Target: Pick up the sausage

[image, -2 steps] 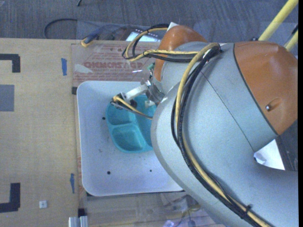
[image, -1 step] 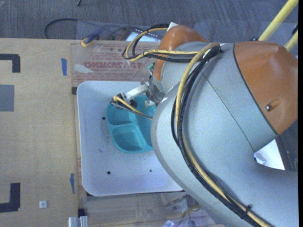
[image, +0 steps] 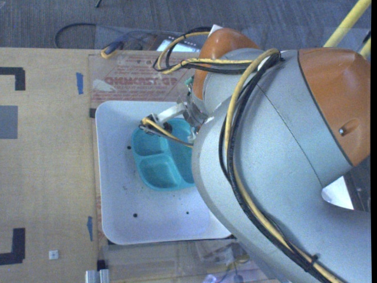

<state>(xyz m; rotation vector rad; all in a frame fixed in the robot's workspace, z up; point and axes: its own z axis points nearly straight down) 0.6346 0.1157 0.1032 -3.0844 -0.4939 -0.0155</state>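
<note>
Camera view: the grey arm (image: pixel 277 158) looms nearest, covering the right of the white bin (image: pixel 118 211). Beneath it, the gripper (image: pixel 188 118) seems to hang over a blue divided tray (image: pixel 158 171). I cannot tell its state or where the sausage lies. Printed cardboard (image: pixel 135 80) lies beyond.

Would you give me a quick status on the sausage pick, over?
Gripper over blue divided tray, right edge. Tray sits in white bin. Arm covers bin's right side; sausage position cannot be told.

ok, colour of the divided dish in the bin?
Teal: the divided dish, camera view.
</note>
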